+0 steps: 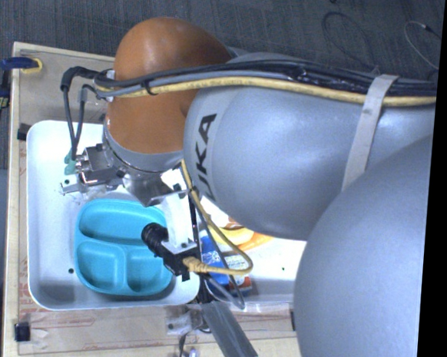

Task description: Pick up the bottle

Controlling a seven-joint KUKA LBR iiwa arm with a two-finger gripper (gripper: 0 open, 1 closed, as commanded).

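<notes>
My grey arm with its orange band [166, 77] covers most of the view and reaches over the left white bin [41, 198]. The gripper [93, 170] hangs low over that bin's far left part, just beyond a blue divided tray [118, 246] that lies in the bin. At the divide between the two bins, a blue-and-white labelled object [211, 258] and something orange [238, 233] peek out from under the arm. I cannot tell whether either one is the bottle. Nothing can be seen held in the gripper.
Black and yellow cables [201, 268] loop down from the arm over the blue tray's right edge. The wooden bench edge [20, 119] runs along the left, with a blue clamp [17, 64] at its far corner. The arm hides most of the right bin.
</notes>
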